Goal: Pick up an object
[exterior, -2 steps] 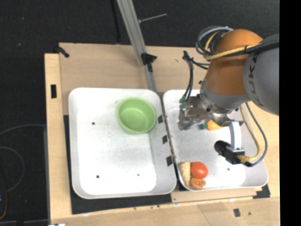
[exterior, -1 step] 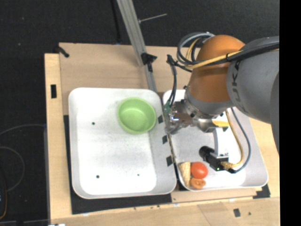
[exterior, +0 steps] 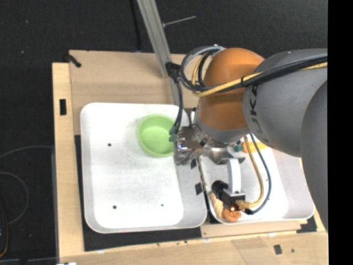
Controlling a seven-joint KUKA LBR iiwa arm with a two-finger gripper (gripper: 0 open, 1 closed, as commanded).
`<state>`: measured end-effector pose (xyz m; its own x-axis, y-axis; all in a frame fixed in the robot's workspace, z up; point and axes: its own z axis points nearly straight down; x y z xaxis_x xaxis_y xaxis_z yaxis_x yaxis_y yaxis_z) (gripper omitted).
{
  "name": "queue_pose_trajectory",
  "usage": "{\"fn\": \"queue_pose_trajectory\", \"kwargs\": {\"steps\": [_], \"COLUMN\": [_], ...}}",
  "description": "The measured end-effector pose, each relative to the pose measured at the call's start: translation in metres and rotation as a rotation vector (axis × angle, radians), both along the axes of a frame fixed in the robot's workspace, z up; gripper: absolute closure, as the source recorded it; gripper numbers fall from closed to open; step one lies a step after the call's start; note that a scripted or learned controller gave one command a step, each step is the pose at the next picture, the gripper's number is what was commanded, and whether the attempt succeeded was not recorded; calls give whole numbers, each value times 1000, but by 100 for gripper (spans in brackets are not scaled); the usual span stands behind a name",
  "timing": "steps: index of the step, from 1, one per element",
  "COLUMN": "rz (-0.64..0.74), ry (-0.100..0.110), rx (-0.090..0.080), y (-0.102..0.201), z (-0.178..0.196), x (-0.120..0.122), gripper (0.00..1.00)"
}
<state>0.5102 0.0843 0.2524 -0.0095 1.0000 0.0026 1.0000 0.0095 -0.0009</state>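
A wooden bench point(exterior: 110, 76) is seen from above at a slant, bearing two shallow white plastic bins side by side. In the left bin point(exterior: 121, 203), a small light green round bowl point(exterior: 155, 135) sits upright toward the far right corner, close to the wall shared with the right bin point(exterior: 287, 203); it is the plainest candidate for picking up. A large grey robot arm with a bulbous orange band above the wrist point(exterior: 229, 93) is reached in from the right and hangs over the divide between the bins, hiding much of the right bin. The metal two-finger gripper point(exterior: 185, 148) is placed just beside the bowl's right rim, touching or nearly touching it, probably so that the rim can be pinched. The gripper's state cannot be told, because its tip is hidden in a cluster of dark metal parts, and nothing is visibly held. At the near edge of the right bin, a small orange and tan object point(exterior: 231, 213) lies below black cabling point(exterior: 259, 186) trailing from the wrist; its shape cannot be made out. The bowl is judged not yet lifted, since it appears to rest on the bin floor.
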Motion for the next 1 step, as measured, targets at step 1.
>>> {"fn": "queue_pose_trajectory", "kwargs": {"steps": [1], "rz": [-7], "ry": [-1], "rx": [-1], "y": [-3], "z": [0], "x": [1], "gripper": [0]}}
